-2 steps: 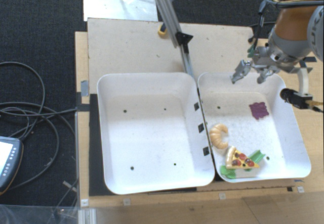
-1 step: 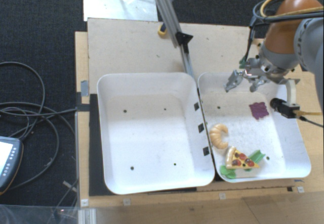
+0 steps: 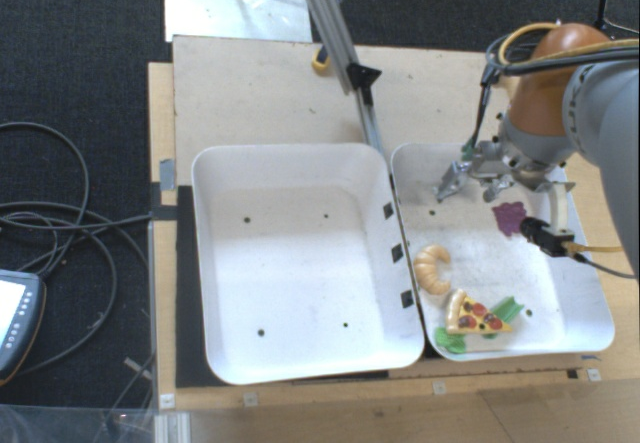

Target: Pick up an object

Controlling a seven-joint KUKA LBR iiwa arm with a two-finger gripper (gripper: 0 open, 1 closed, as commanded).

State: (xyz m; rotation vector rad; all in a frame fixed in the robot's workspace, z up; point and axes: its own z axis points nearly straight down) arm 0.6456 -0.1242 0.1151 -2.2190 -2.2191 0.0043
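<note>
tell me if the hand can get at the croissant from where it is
Probably yes. The hand hangs over the right bin, and the croissant lies in the open below it, apart from the pizza slice.

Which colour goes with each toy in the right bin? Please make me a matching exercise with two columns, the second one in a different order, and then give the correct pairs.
Things:
1. croissant
2. grapes
3. pizza slice
4. leafy piece

Colours:
A. green
B. pale tan
C. yellow with red spots
D. purple

Pairs: 1-B, 2-D, 3-C, 4-A

All four lie in the right bin. The gripper hangs over the far part of that bin, with nothing seen between its fingers.
</note>
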